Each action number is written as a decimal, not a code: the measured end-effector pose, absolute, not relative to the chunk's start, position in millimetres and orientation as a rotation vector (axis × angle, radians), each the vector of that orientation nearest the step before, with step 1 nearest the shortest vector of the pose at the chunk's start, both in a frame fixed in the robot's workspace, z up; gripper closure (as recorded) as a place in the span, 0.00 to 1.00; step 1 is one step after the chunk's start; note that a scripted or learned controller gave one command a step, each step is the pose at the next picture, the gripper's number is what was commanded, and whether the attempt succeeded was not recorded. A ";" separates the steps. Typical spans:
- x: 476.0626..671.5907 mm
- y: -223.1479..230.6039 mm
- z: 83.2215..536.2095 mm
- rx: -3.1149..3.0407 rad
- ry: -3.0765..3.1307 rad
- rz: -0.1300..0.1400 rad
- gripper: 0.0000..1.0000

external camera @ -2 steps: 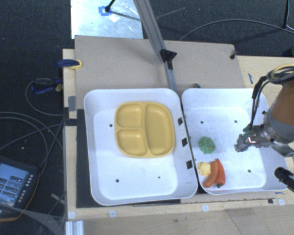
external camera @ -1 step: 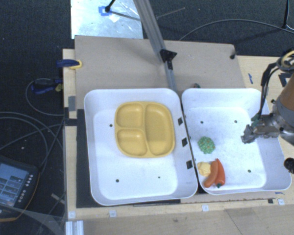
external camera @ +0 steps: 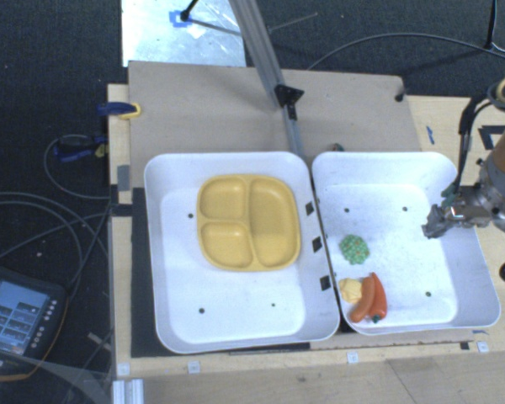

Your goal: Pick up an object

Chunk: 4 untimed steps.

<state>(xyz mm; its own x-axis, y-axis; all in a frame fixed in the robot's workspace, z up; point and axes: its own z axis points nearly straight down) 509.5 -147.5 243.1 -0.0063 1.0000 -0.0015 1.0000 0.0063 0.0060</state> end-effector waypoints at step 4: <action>517.6 59.7 251.5 2.210 2.234 0.005 1.00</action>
